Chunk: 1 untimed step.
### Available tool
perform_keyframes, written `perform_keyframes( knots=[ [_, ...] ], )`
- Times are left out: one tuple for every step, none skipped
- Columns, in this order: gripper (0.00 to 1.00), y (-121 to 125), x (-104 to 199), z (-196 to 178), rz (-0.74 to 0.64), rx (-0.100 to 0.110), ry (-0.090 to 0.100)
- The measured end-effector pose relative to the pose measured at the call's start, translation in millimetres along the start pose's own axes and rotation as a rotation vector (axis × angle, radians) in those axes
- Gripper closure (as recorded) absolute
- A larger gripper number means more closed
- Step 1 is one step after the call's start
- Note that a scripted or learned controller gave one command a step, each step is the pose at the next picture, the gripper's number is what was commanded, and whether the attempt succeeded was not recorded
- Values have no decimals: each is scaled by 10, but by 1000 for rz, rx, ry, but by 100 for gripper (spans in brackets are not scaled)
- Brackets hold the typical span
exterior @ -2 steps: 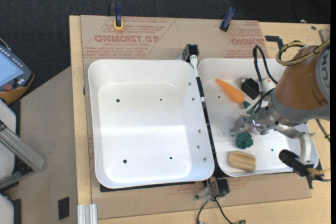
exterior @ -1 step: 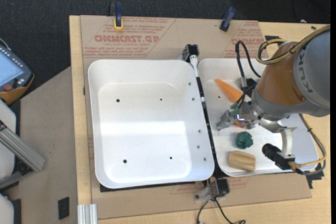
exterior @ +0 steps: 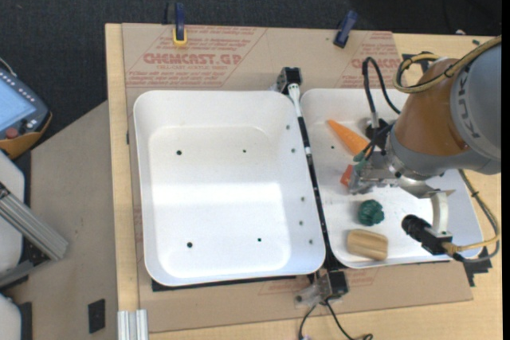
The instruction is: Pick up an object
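Reaching arm: grey with orange band, gripper (exterior: 360,173) low in right white bin (exterior: 319,109), mid-left
Gripper state: cannot tell
Targets: orange carrot-shaped piece (exterior: 348,136) just beyond; green lump (exterior: 370,212), tan wooden block (exterior: 366,244) near front edge

Bright, even overhead light; white bins (exterior: 215,179) nearly glare; soft shadows; sharp focus.

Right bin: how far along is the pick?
Done: arm is down over the right white bin, gripper beside a small red piece. In hand: no grasp is visible. Left: secure and lift something; the orange carrot-shaped wedge, green lumpy object and tan wooden block lie loose.
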State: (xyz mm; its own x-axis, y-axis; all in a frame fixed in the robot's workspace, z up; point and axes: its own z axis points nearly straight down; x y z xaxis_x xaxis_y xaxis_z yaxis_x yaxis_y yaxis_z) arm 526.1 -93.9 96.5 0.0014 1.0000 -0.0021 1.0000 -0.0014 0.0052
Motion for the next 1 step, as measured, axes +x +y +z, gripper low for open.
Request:
perform_keyframes(
  knots=[
    [100, -494, -1066, -294, 9, 5, -3]
  ],
)
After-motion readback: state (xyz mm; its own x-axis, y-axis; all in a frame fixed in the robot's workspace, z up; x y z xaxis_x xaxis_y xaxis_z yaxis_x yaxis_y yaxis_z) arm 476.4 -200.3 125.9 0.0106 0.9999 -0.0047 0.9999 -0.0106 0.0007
